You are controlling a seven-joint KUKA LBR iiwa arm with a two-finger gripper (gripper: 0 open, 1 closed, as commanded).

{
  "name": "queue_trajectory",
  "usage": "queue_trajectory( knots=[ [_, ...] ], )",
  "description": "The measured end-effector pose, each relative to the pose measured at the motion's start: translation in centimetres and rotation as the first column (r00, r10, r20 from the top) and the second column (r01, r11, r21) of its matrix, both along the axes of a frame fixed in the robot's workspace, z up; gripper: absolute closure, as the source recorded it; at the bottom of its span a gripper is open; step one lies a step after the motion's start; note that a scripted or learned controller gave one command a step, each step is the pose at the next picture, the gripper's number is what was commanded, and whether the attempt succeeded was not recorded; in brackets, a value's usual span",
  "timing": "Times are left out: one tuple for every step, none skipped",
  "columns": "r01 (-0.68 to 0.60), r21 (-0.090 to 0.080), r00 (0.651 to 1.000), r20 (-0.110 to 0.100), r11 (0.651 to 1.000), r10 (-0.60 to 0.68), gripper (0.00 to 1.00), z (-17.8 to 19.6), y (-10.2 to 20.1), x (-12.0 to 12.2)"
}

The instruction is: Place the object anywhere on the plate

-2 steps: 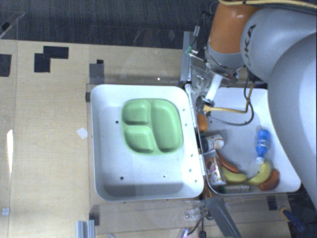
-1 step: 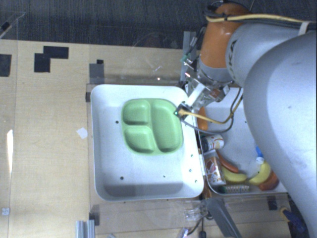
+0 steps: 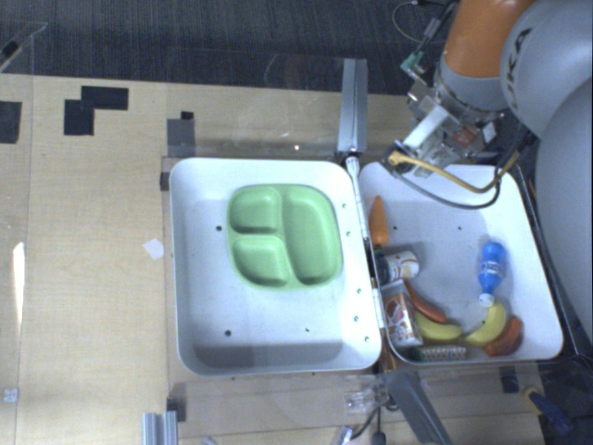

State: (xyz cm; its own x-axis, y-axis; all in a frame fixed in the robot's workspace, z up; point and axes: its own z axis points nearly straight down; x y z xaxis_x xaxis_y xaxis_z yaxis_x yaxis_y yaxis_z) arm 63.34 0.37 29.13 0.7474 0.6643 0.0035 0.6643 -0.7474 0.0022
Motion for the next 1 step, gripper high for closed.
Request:
queue_trajectory(
  knots=[
    [-0.099, 0.000, 0.995, -0.004, 0.995, 0.099, 1.00, -10.74, 5.63, -1.95]
  ],
)
